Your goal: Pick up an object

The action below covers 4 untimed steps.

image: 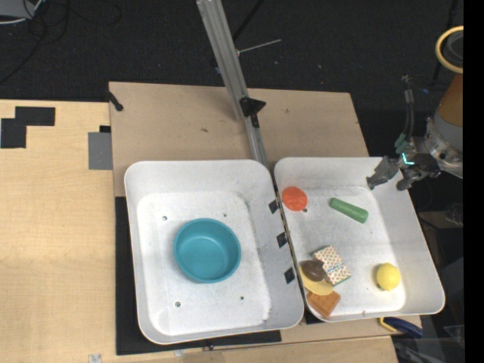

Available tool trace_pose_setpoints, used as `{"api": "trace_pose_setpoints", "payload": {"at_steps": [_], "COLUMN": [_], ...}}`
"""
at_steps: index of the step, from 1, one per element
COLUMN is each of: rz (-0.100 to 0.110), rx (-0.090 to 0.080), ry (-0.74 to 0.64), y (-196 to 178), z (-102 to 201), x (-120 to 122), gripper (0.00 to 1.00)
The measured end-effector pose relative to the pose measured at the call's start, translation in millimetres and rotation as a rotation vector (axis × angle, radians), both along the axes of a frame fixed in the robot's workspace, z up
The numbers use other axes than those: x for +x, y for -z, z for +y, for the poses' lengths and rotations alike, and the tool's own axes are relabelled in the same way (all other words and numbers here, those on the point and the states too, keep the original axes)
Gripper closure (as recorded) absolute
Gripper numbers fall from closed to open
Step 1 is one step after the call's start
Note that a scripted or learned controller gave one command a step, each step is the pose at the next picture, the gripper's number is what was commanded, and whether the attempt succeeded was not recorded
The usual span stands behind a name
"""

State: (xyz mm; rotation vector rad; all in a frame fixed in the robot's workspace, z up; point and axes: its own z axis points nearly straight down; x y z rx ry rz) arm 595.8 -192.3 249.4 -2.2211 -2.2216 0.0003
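From my seat I look down on a pale wooden bench top [53,225] running along the left, with a few dark rectangular cut-outs [26,123] near its upper edge. A tan fibreboard panel [189,123] lies over the middle, and a black mat [125,278] shows along its lower left. Beyond the bench the floor [136,36] is dark, almost black, with loose cables [38,2] at the upper left. A slim grey aluminium rail [227,66] slants down across the panel. Lighting is even, with soft shadows.
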Motion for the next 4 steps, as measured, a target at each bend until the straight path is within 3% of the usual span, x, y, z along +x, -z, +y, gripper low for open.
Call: {"api": "trace_pose_setpoints", "payload": {"at_steps": [1, 3, 4], "rz": [0.000, 0.006, 0.003], "rx": [0.000, 0.001, 0.001], "ry": [0.000, 0.000, 0.000], "y": [0, 127, 160], "z": [0, 0, 1], "x": [0, -2, -3], "gripper": [0.00, 0.00, 0.00]}}
